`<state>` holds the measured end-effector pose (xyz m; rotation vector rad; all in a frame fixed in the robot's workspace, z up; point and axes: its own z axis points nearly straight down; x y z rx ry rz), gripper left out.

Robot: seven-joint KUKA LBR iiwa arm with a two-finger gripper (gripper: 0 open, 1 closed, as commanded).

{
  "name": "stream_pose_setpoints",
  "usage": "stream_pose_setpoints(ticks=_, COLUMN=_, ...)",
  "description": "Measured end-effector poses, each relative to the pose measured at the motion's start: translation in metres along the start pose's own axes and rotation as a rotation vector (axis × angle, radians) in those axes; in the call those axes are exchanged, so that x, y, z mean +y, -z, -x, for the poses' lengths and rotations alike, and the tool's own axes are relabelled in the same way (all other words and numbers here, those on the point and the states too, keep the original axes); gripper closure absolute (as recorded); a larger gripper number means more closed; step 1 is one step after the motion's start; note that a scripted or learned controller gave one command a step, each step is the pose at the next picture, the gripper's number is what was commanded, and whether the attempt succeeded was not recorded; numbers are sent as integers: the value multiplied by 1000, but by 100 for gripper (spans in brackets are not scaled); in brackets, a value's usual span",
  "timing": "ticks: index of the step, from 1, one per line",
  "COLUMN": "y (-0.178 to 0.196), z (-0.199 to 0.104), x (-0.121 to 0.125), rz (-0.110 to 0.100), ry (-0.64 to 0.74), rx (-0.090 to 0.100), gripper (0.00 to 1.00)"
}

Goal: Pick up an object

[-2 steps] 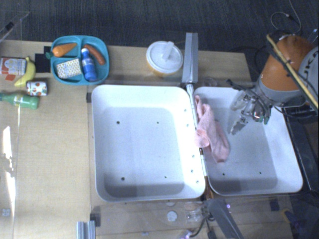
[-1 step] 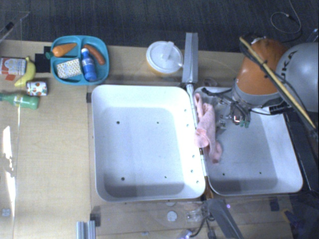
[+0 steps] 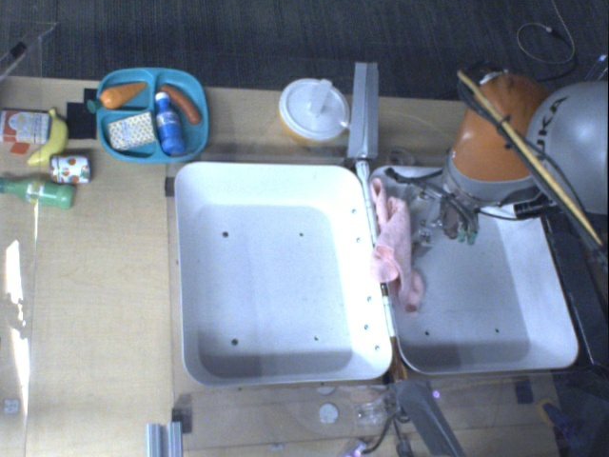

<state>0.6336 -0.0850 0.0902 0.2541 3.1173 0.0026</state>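
A pink cloth (image 3: 392,241) hangs crumpled along the left wall of the right bin (image 3: 495,336), draped down from near the divider. My gripper (image 3: 447,219) sits low in the right bin's upper part, just right of the cloth, under the orange band of the arm (image 3: 490,141). The cloth's upper edge lies close to the gripper, but I cannot see whether they touch.
The left bin (image 3: 276,274) lies beside the right one. Behind the bins stand a white lidded cup (image 3: 314,109) and a blue divided plate (image 3: 152,114) of toy food. A banana, a can and a green bottle lie at the far left of the bench.
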Motion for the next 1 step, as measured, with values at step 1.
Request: stream_pose_setpoints(ticks=1, y=0, z=0, x=0, rz=0, ry=0, rx=0, gripper=0)
